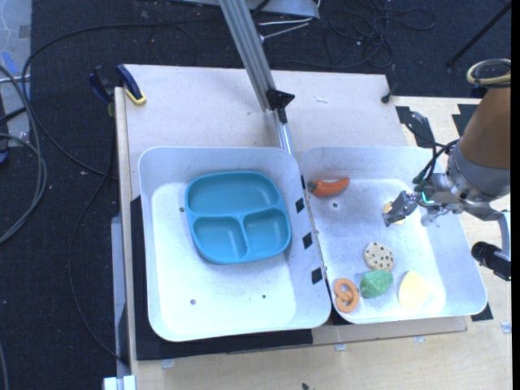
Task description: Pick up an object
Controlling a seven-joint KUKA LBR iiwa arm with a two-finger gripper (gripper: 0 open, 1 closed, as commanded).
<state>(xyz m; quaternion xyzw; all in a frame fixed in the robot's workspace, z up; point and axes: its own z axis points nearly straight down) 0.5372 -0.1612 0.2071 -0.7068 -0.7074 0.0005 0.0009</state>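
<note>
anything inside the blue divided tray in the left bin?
The blue tray shows three bare compartments, no items. Whatever lies under it on the left bin floor is covered.

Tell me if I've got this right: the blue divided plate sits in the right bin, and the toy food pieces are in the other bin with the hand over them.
Not quite. The camera view shows the blue divided plate in the left bin, not the right. The toy food pieces are in the right bin, with the hand over them.

A blue three-compartment plastic tray (240, 216); an orange-red carrot-shaped toy (329, 186); a tan round cookie (378, 256), dark-speckled; a green lumpy toy (376, 283); a pale yellow toy (413, 289).
</note>
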